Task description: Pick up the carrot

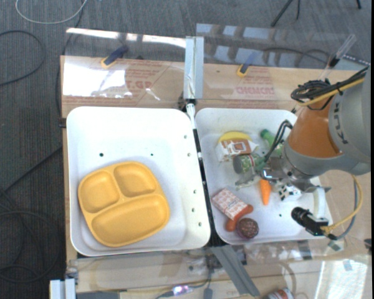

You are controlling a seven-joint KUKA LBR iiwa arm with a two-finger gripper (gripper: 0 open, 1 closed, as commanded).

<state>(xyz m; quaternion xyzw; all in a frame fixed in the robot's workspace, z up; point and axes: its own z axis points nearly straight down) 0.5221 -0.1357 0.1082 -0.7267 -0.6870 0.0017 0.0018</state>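
Gripper [269, 174] low in the right bin [280, 114], right of frame centre, just above the carrot [265, 192]; finger state not discernible.

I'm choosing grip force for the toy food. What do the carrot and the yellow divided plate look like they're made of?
The carrot: probably moulded plastic, judging by its even, saturated orange and smooth cone shape; it is too small to tell gloss. The yellow divided plate: likely hard plastic with a matte to satin finish, shown by its single uniform colour, rounded moulded ridges between three compartments and soft highlights.
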